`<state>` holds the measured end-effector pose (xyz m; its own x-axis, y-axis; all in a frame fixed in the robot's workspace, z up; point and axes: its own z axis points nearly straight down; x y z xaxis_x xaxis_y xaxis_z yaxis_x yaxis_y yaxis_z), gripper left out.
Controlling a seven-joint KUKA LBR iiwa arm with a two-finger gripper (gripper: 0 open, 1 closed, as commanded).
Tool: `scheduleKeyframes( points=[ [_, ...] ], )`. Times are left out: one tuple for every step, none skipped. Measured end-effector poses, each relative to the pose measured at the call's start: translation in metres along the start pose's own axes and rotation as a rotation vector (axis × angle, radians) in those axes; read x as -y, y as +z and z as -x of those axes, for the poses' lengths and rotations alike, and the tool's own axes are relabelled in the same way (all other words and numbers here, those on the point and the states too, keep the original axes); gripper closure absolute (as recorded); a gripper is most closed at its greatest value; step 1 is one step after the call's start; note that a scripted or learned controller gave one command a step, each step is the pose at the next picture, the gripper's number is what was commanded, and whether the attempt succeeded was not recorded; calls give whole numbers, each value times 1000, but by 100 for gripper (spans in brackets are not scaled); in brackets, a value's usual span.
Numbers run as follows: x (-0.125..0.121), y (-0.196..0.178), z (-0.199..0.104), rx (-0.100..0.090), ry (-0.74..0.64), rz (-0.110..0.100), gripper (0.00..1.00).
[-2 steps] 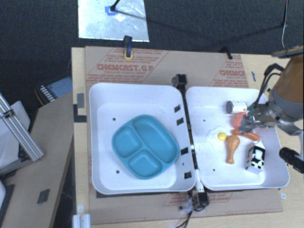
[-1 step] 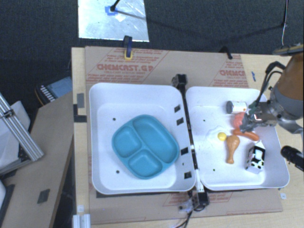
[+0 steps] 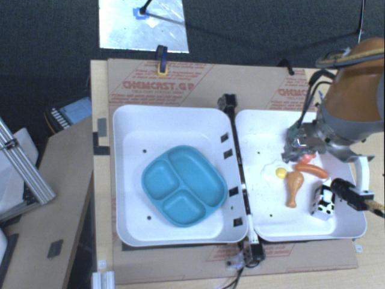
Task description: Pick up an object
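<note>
In the right bin (image 3: 258,218) lie a fried egg with a yellow yolk (image 3: 277,173), a brown chicken drumstick (image 3: 293,188), an orange-red sausage (image 3: 311,170) and a small black-and-white spotted block (image 3: 323,201). My gripper (image 3: 296,151) hangs low at the bin's upper right, just above the sausage's left end and beside the egg. The wrist hides its fingertips.
The left bin (image 3: 129,221) holds a blue divided plate (image 3: 183,185). A black clip strip (image 3: 236,161) runs between the bins. A yellow-and-black clamp (image 3: 162,60) stands at the bench's far edge.
</note>
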<state>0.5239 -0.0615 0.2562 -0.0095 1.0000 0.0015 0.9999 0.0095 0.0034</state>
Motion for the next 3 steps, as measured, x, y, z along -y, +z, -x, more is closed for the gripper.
scheduleKeyframes(
  points=[
    [-22,-4,-46,0,0,0,100],
    [-44,-1,-102,0,-1,0,100],
    [-66,0,-147,0,1,0,100]
  ],
)
